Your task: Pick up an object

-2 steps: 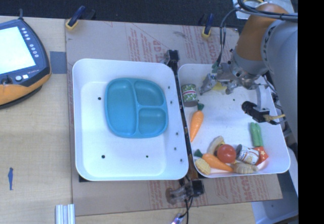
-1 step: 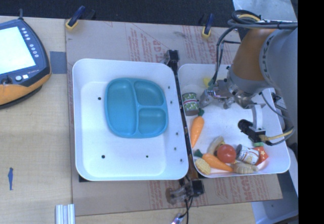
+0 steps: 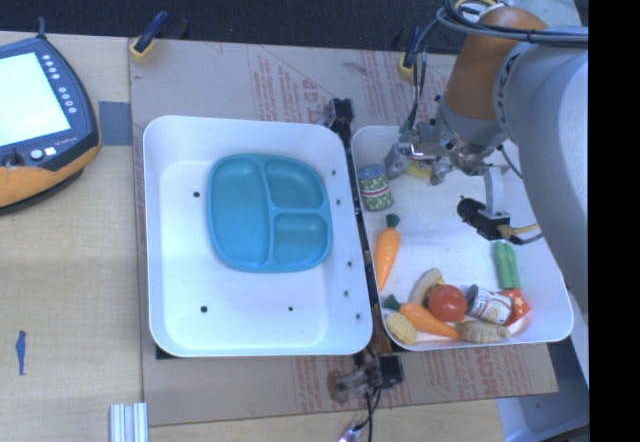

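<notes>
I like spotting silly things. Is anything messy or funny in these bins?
A little. In the right bin, most of the toy food sits heaped in the near corner: a tomato, a carrot and corn crowd together. The left bin holds a blue plate set slightly crooked. Nothing looks spilled or broken.

1. The brown cardboard sheet (image 3: 300, 80) under the two bins bears faint reddish printing along its far strip and again at its near right corner; the letters are too blurred to read.
2. The small green-labelled tin can (image 3: 375, 188) in the right bin has a patterned label, with no word legible.
3. The small white-and-red labelled container (image 3: 492, 306) lying among the toy food shows dark marks, unreadable.
4. The orange-cased handheld pendant with a bright screen (image 3: 35, 120) at the left shows a washed-out display and a column of buttons, with no readable characters.
</notes>
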`<action>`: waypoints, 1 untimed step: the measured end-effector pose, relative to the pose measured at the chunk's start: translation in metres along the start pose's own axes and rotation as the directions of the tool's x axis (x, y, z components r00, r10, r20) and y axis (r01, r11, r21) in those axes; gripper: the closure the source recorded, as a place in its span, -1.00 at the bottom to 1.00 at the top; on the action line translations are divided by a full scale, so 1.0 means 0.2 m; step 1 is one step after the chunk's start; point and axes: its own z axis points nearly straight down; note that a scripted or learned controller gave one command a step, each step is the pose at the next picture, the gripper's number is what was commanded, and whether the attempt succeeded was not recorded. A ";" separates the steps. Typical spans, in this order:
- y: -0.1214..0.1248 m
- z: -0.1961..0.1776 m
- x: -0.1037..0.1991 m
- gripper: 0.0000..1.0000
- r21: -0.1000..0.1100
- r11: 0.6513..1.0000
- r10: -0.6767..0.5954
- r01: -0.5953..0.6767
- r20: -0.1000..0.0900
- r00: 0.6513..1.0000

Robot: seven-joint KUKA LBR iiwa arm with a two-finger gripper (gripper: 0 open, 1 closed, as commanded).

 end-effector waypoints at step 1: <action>0.00 0.00 -0.04 -1.00 0.000 1.000 -0.003 0.003 -0.005 1.000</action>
